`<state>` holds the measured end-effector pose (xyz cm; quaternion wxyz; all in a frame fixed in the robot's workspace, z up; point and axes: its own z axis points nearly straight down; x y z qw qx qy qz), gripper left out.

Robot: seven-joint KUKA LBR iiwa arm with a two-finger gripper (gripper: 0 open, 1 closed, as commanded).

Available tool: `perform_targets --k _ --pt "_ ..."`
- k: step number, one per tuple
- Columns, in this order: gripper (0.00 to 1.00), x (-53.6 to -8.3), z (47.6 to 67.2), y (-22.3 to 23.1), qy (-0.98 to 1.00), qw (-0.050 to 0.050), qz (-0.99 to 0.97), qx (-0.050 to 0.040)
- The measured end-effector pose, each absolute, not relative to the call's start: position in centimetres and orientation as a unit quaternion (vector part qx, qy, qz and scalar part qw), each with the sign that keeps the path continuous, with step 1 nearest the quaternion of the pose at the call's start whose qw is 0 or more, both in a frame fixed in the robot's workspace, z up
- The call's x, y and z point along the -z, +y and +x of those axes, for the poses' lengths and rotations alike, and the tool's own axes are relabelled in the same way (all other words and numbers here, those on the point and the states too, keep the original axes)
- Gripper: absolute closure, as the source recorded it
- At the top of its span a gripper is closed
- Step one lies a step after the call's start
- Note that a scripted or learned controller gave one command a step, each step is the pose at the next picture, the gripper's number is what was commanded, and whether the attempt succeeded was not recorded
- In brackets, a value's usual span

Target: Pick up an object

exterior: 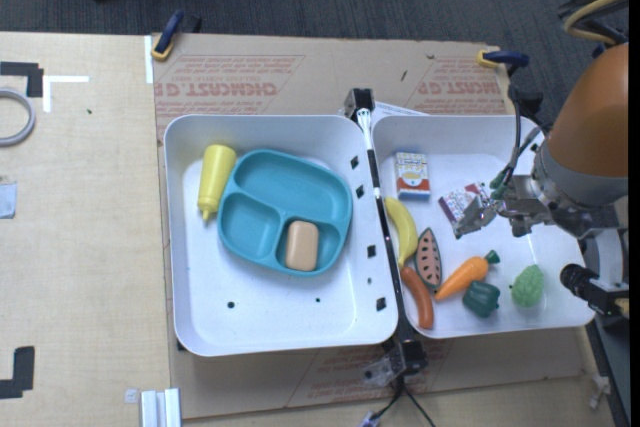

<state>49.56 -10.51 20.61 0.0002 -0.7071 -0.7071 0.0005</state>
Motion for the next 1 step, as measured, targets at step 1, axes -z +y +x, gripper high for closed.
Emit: perform_targets --k 1 --pt "0.0 -10.74 55.62 -9.24 -0.722 0.0 -0.692 -0.0005"
